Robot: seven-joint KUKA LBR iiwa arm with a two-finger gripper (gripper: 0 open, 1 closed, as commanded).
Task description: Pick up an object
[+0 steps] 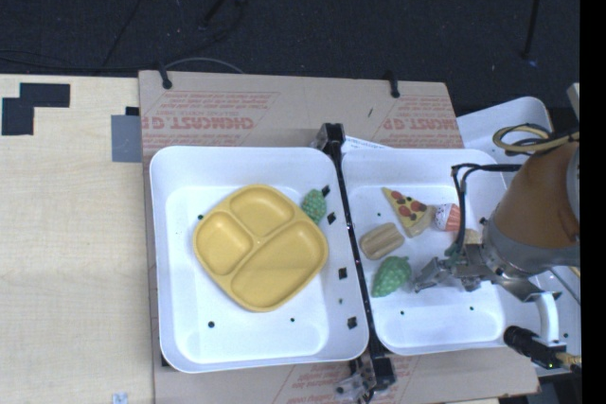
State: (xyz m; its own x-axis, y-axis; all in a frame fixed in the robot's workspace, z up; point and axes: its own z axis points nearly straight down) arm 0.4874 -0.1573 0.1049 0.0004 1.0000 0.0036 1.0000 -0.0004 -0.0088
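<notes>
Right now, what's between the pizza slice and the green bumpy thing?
In the camera view, a tan bread roll lies between the pizza slice and the green bumpy thing.

In the left shallow white bin [180, 203], the yellow three-compartment plastic plate [261, 246] takes up most of the floor, leaving open strips along the near and left walls; a small green leafy toy [313, 202] sits wedged between the plate's far right corner and the black central divider [347, 241]. In the right shallow white bin [445, 336], the toy pizza slice [407, 209], tan bread-roll toy [382, 240] and green broccoli-like toy [392, 276] crowd the left half near the divider; the grey arm with its gripper [437, 273] blocks the right side; the near floor strip lies open.
</notes>
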